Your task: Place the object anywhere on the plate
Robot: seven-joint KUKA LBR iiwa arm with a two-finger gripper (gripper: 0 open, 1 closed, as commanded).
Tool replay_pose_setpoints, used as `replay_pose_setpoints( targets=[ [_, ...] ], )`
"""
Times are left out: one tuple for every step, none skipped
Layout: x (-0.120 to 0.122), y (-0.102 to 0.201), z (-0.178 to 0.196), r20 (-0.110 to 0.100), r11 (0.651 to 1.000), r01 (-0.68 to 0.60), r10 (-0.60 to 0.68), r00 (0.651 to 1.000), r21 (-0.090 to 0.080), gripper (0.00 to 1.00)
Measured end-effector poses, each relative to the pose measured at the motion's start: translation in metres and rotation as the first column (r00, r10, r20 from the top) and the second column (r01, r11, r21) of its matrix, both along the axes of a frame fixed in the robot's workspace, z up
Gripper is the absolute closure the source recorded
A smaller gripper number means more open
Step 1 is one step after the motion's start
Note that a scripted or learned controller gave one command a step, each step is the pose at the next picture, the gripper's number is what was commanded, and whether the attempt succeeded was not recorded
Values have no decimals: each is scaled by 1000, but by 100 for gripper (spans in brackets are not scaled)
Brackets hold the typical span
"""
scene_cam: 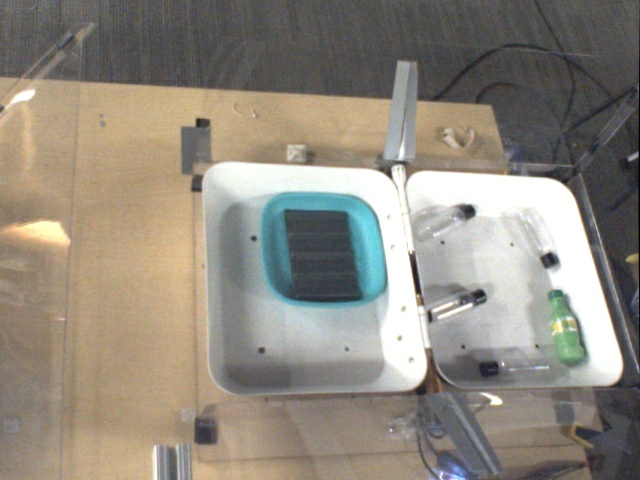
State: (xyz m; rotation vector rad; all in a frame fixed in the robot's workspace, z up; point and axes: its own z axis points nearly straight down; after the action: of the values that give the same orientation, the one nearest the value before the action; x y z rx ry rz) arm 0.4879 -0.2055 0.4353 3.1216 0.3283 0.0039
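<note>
- Judging the gripper first: whether it is apart or together cannot be told from this view, and nothing can be said to be held.
- The task names no single object; all the candidates lie in the right bin [590, 268], well apart from the plate [372, 230].
- The green bottle [566, 326] lies near that bin's right wall, cap toward the far side. It looks like small, light, stiff plastic. Being round, it will likely roll, so I would grip across the middle of its body, square to its long axis.
- Four clear vials with black caps lie scattered:
  - one at the upper left [445, 218];
  - one at the centre left [457, 303];
  - one at the upper right [535, 238];
  - one along the near wall [510, 368].
- The vials are probably light, smooth and slippery, and may break if they are glass. A gentle grip at mid-barrel should suit them. The one by the near wall leaves little room for a pinch.
- The plate is teal and sits in the left bin [230, 298], toward its far side, with a dark ridged pad [322, 256] in its middle. The ridges may keep a round object from rolling off.
</note>
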Motion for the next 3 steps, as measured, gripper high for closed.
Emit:
replay_pose_setpoints(
  targets=[
    [2, 1, 11, 2, 1000, -11, 11, 1000, -2, 100],
    [2, 1, 11, 2, 1000, -10, 10, 1000, -2, 0],
    [0, 0, -117, -2, 1000, 5, -5, 1000, 2, 0]
  ],
)
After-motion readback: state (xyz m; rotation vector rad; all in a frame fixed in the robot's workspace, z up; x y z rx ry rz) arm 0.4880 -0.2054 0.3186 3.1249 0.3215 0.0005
